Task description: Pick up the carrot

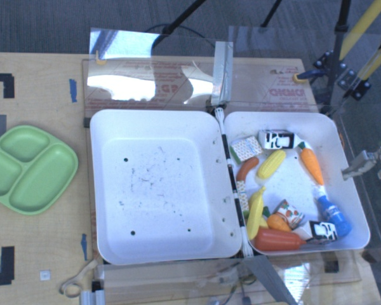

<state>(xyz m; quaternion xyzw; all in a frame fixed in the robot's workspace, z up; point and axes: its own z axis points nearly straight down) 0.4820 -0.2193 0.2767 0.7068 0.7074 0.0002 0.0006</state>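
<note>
The wooden bench (38, 75) takes up most of the view, with blue tape marks and black corner marks on its left part. On it sit two shallow white bins side by side, touching along their inner edges. The left bin (159, 183) shows only scuffs and a few small dark holes in its floor. The right bin (349, 189) holds a jumble of toy food. Well apart from both, near the bench's left edge, lies a green divided plate (30, 168). Behind the bins stand clear shiny panels (152, 75), joined by a metal post. In the right bin, a red pepper (279, 239) lies along the near wall, and a banana (256, 208) runs beside the inner wall just above it. The carrot (312, 164) lies in the far right part of this bin, orange body slanting toward the near right and its green top pointing to the far wall, close to the right wall and apart from the other pieces. A corn cob (270, 164) lies tilted to its left, with a reddish sausage (246, 168) beside that. A blue bottle (333, 215) lies below the carrot's tip. A black and white carton (276, 140) and a checked packet (246, 148) sit by the far wall. A small orange (277, 222) touches the pepper. At the right edge, a grey bit of the gripper (366, 162) hangs over the bin's rim, right of the carrot and not touching it; I cannot tell how far open it is.
</note>
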